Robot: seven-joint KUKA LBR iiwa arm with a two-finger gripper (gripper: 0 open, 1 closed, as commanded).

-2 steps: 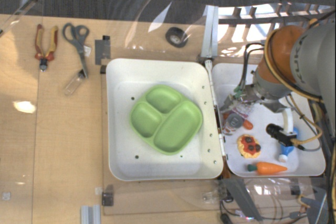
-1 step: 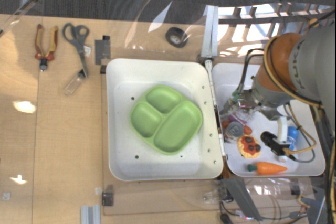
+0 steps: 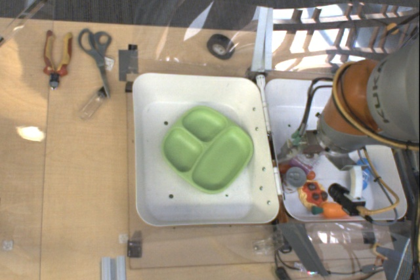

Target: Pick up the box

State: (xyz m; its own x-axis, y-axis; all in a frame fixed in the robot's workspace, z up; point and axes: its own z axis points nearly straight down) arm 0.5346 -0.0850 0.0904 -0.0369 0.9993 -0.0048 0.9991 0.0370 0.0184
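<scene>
One small white-and-blue box [image 3: 356,181], right of green divided plate [image 3: 208,149] | probably light, stiff; pinch long sides | gripper [image 3: 303,146] opening: cannot tell

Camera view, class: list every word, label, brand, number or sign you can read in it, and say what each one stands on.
"KU": dark letters running down the grey arm at the right, cut off by the frame edge.
White and blue item in the right bin: its markings are too small and blurred to read.
Pliers, scissors, tape roll and green divided plate: no legible text.
</scene>
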